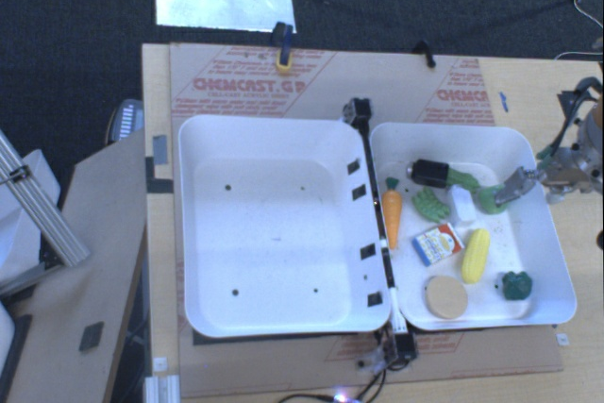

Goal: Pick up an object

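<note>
The gripper (517, 186) reaches in over the right wall of the right bin (557, 283), low above the far-right part of its floor; whether its fingers are spread or pressed together cannot be told, and nothing can be seen between them. Just beside its tip lies a green curved toy with a black end (444, 174), with a small white piece (462, 203) and a green ridged piece (430, 204) near it. An orange carrot (392, 214) lies along the left wall, close to the divide between the bins. Toward the near side sit a small printed box (438, 243), its print too small to read, a yellow corn cob (476, 255), a tan round disc (445, 297) and a dark green broccoli-like piece (516, 284) near the right wall. The left bin (203, 142) offers open floor. The brown sheet (245, 82) beneath the bins reads "CHEMCAST GP" in red.
</note>
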